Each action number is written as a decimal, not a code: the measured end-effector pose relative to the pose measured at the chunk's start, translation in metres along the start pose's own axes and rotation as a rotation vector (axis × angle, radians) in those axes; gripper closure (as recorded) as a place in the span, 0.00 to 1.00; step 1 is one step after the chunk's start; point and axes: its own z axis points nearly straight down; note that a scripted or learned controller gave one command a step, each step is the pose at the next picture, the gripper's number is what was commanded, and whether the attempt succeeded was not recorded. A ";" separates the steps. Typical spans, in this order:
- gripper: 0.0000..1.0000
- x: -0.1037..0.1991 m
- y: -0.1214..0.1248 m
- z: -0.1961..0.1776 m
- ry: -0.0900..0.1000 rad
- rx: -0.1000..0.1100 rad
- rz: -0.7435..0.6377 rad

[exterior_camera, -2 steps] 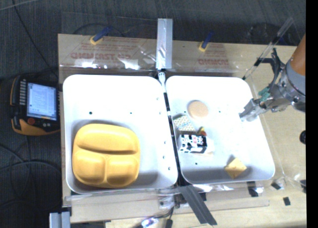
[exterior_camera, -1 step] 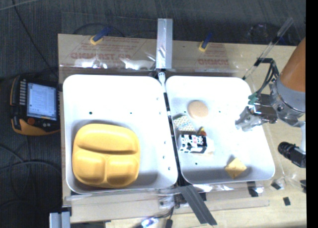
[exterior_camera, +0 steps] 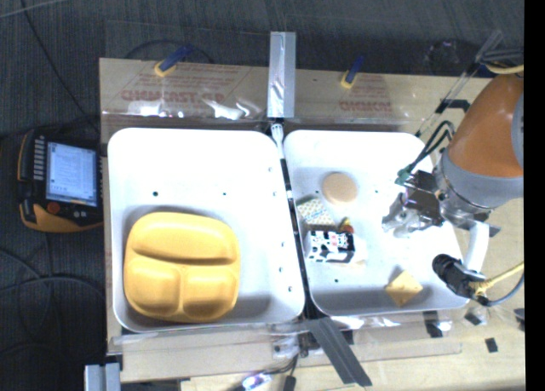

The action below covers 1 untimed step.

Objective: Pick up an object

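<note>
Yellow and lumpy, the big foam-looking cushion thing (exterior_camera: 181,263) hogs most of the left bin (exterior_camera: 194,149), rounded like a loaf with a crease across the top and a split down the front. Looks soft and smooth, and far too wide for a two-finger grab.

Next down is the arm (exterior_camera: 491,138), grey with that orange band, coming in over the right bin (exterior_camera: 375,146). Both bins are shallow white plastic, glossy, with rounded corners.

The claw (exterior_camera: 411,213) sits over the right side of that bin, above bare floor, and honestly I can't tell whether its fingers are apart or together, it's just a tangle of grey metal from this angle. Nothing visibly in it.

Pickable stuff is all in the right bin: a black-and-white patterned flat thing (exterior_camera: 329,246) near the divider, with a pale speckled pad (exterior_camera: 312,210) touching its top edge, a round tan disc (exterior_camera: 340,187) a bit further back, and a small yellow wedge (exterior_camera: 404,288) near the front wall.

What could go wrong, my guess: the claw isn't over any of them, so a straight drop closes on nothing. The disc and patterned piece look flat, so fingers may just skid off. The wedge is close to the wall, so a finger could clip the rim. The two touching items could get dragged together.
</note>
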 end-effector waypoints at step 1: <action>1.00 0.044 0.022 -0.015 0.000 -0.001 -0.089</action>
